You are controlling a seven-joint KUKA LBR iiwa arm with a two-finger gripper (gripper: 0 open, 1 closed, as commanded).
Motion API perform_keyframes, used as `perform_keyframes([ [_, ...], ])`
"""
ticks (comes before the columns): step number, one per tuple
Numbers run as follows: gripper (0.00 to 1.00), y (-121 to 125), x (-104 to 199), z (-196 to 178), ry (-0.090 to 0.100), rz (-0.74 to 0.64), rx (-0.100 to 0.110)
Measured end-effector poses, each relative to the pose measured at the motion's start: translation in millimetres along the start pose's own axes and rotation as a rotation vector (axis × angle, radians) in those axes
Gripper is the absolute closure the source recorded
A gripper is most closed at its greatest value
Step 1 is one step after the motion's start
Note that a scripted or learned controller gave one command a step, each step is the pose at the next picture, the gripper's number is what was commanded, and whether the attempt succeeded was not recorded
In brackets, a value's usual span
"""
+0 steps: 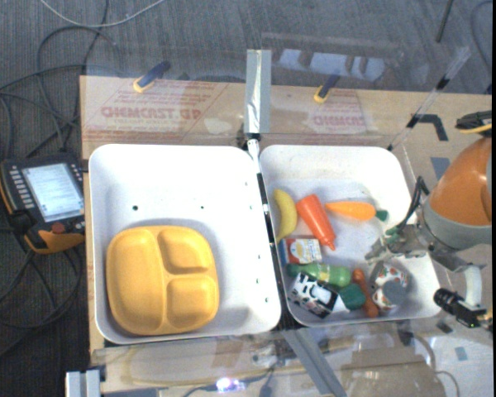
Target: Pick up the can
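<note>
Camera view showed me the gripper [394,248] low in the right bin [347,160], just above the can [389,284] at its near right corner; I couldn't tell its state. That bin also held a banana [286,213], two carrots and a green bottle [321,273]. A yellow tray [162,279] sat in the left bin [149,172].

The yellow plastic compartment tray [162,280] lies in the left white bin [174,165], toward its near left corner. In the right white bin [339,162], the yellow banana [286,213] lies along the left wall, with the two orange carrots [316,220] [353,211] to its right. Nearer the front edge lie the small red-and-white carton [304,250], the green bottle [323,274] and the black-and-white box [315,296], with the round printed can [388,286] toward the near right corner.
</note>
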State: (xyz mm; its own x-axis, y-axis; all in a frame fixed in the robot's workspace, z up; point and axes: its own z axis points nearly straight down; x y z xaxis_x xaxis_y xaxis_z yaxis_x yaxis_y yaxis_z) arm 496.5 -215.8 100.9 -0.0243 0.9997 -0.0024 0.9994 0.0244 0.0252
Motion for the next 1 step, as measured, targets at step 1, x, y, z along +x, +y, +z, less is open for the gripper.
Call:
perform_keyframes([
  [1, 0.00, 0.1, 1.4, 0.1, 0.003, -0.002, 0.002],
])
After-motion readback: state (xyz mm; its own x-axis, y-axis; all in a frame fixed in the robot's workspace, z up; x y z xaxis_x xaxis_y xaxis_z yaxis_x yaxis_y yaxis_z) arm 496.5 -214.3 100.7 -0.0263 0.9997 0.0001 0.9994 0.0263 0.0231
